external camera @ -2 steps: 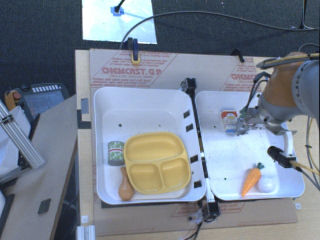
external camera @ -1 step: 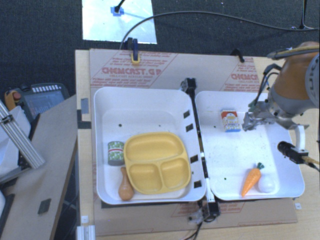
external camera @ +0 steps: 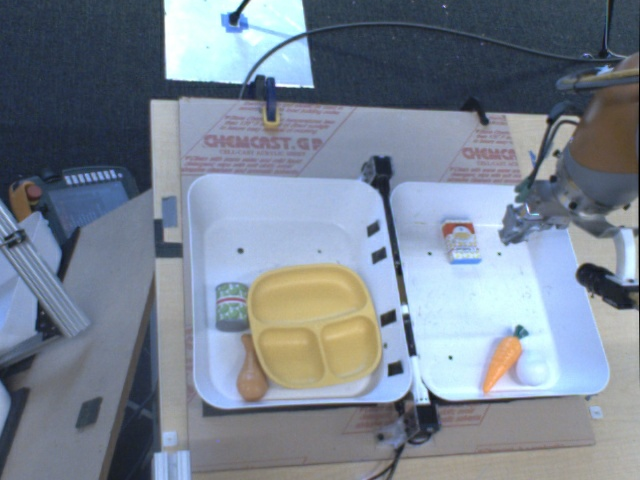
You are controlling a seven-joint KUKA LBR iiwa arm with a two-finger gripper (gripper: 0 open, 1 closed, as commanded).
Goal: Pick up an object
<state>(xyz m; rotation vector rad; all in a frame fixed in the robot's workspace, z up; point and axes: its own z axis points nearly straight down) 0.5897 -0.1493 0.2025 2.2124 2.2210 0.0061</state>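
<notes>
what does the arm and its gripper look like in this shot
The arm is a rounded grey body with a broad orange band above the wrist. Below the band sits a pale grey wrist section, and the gripper is a small cluster of grey metal parts. Thin dark cables run down beside the wrist, and a black fitting juts out on the arm's lower side.

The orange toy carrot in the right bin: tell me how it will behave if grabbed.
The orange toy carrot tapers, so it may slip toward its narrow tip. It looks rounded and could roll. It lies against a white egg-shaped object, which would probably get nudged.
</notes>
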